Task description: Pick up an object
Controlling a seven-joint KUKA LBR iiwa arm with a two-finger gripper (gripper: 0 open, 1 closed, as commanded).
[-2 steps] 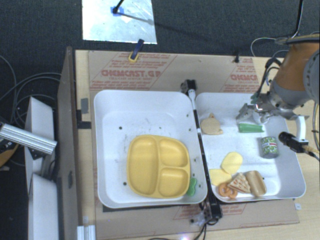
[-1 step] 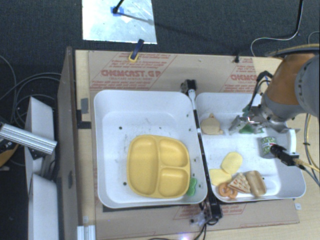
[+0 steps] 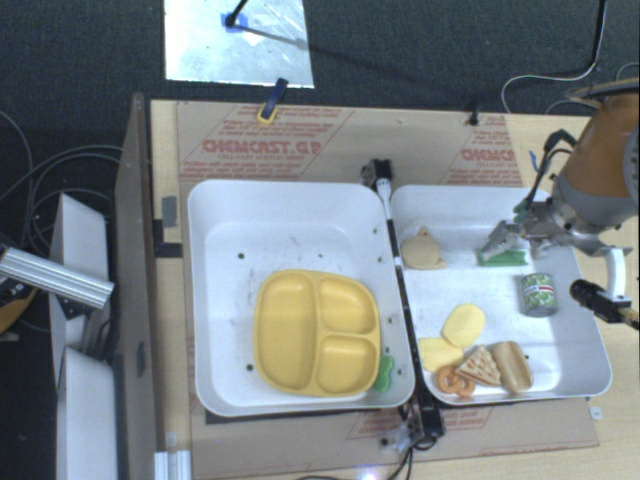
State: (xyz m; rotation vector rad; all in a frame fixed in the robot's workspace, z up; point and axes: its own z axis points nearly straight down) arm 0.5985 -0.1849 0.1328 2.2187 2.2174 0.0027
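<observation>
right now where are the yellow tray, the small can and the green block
yellow tray [image 3: 318,330], camera view, centre divider
small can [image 3: 539,294], camera view, label side
green block [image 3: 503,258], camera view, top face

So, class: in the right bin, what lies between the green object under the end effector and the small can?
Camera view: between the green object and the can is just bare white bin floor.
</observation>
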